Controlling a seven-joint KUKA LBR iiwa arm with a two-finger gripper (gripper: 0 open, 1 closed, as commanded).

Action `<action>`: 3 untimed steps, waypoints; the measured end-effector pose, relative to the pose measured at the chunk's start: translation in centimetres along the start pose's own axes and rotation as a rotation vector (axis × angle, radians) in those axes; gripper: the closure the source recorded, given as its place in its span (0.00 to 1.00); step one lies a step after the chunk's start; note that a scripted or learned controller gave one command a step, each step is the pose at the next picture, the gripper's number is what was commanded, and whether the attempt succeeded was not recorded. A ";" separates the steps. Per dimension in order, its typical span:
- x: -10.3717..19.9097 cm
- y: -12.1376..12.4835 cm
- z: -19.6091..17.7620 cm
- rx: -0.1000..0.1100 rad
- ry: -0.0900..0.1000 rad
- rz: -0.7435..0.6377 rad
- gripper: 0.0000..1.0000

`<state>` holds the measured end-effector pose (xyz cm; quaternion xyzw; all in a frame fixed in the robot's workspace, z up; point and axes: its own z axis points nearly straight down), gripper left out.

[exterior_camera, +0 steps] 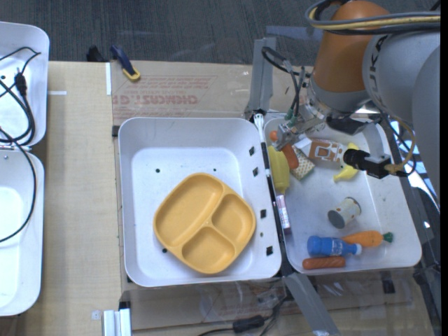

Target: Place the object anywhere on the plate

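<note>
Camera view: end effector [288, 133], fingers' state unclear, at right bin's [399, 254] crowded far-left corner.

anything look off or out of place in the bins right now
Mostly no. The yellow plate lies flat in the left bin, rotated askew to the walls. The toys lie jumbled in the right bin, and a pen-like stick rests along the divider between bins rather than inside.

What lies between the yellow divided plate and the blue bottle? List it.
In the camera view, between the yellow three-compartment plastic plate and the blue bottle: bare white bin floor, the bins' adjoining rims, and a pink marker.
</note>
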<state>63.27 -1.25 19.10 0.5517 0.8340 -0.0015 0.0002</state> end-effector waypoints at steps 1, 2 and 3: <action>9.1 -5.3 0.0 0.001 0.002 0.105 1.00; 18.1 -6.1 0.1 0.002 0.002 0.011 1.00; 18.0 -6.1 0.1 0.001 0.001 0.012 0.00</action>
